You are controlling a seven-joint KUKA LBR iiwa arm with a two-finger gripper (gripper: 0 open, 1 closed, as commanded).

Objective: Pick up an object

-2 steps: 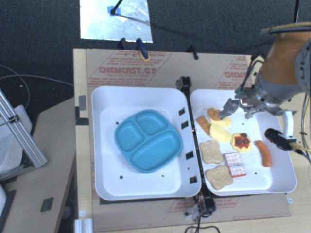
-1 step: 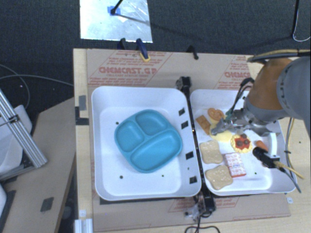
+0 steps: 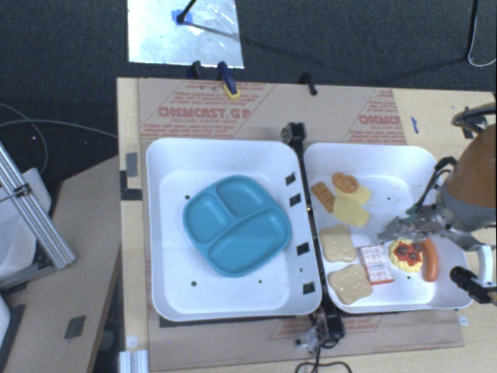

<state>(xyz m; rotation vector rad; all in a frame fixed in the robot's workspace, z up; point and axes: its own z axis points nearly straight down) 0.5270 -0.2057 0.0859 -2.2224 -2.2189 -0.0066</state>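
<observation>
So from my end the table (image 3: 194,99) has the two white bins side by side, and the left bin (image 3: 167,169) just has a blue divided plate (image 3: 237,224) sitting roughly in its middle. All the pickable stuff is in the right bin (image 3: 388,158): an orange-brown round piece (image 3: 345,183) and a brown slab (image 3: 322,196) toward the far left corner, a yellow piece (image 3: 352,210) just beside them, then two toast slices (image 3: 338,244) (image 3: 349,283) along the left wall toward the near edge. Next to the toast there's a little red-and-white packet (image 3: 377,263), a small pizza-looking thing (image 3: 405,255) and a hot dog (image 3: 430,259) touching it, all near the bin's near right corner. The arm (image 3: 475,181) comes in over the right edge of that bin and the gripper (image 3: 404,225) hangs right above the pizza, just beside the yellow piece. Honestly can't tell how the gripper is set from this angle, it's just a dark blur, and I see nothing held in it.
</observation>
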